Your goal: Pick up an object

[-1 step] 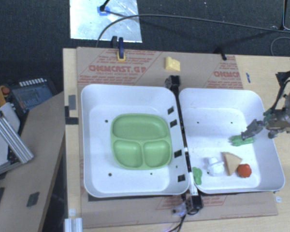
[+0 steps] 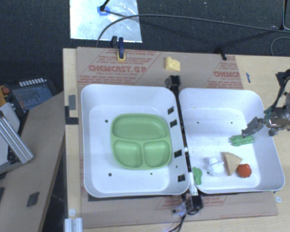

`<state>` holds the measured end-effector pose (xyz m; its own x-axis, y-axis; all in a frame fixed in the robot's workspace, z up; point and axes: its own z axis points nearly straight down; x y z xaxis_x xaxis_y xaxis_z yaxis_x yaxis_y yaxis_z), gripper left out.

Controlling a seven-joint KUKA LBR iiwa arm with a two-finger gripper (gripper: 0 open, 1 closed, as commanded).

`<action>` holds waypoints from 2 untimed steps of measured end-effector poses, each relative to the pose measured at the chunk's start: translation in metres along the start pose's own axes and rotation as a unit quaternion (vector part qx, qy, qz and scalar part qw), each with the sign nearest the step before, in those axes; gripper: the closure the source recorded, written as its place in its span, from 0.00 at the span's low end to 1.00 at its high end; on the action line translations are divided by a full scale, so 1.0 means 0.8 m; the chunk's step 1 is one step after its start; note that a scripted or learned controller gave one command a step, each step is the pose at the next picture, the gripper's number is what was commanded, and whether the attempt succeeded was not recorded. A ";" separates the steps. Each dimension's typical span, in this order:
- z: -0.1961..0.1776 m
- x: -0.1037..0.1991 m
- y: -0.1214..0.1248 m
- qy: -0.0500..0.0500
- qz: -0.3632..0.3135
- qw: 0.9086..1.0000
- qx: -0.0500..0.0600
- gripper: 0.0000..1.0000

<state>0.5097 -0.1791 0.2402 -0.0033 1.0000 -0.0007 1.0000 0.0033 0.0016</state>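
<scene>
My gripper [image 2: 250, 129] reaches in from the right over the right bin [image 2: 217, 105], just above and touching or nearly touching a small green object [image 2: 241, 140] at the bin's right side. Nothing is visibly lifted. Nearer the front of that bin lie a white object [image 2: 214, 166], a tan wedge [image 2: 230, 162] and a red-orange ball [image 2: 244, 170], close together. A second small green piece [image 2: 197, 174] sits at the bin's front left corner by the divider.
The left bin [image 2: 96, 105] holds a green divided plate [image 2: 139, 140]. A yellow block [image 2: 172, 63] lies on the board behind the bins. Cables run across the dark floor at the back. A bench with equipment [image 2: 31, 96] stands at the left.
</scene>
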 end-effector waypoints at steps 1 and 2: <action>0.061 0.000 -0.012 0.001 0.001 1.000 0.002 0.00; 0.115 -0.003 -0.016 0.001 0.001 1.000 0.002 0.00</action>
<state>0.4967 -0.1814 0.1485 -0.0007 1.0000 0.0016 1.0000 0.0007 -0.0031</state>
